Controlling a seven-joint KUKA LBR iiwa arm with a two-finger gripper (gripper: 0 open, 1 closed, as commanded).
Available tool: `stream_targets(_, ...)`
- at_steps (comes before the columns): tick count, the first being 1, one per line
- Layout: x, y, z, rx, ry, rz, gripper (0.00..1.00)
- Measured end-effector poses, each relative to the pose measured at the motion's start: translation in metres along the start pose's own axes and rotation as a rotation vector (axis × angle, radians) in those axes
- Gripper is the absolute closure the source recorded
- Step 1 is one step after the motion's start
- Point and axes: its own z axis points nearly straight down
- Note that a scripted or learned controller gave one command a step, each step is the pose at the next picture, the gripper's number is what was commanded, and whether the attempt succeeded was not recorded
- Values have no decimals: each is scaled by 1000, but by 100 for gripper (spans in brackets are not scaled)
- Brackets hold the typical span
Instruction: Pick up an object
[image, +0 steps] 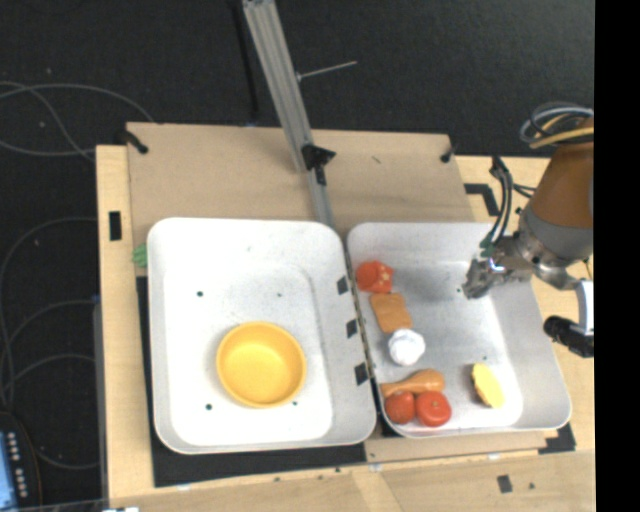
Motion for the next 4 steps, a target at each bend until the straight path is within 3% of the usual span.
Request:
stream_targets(2, -3, 0, -102, -6, -2, -2, 100)
stream_targets(4, 104, -28, -110, 1, 2, -4, 100)
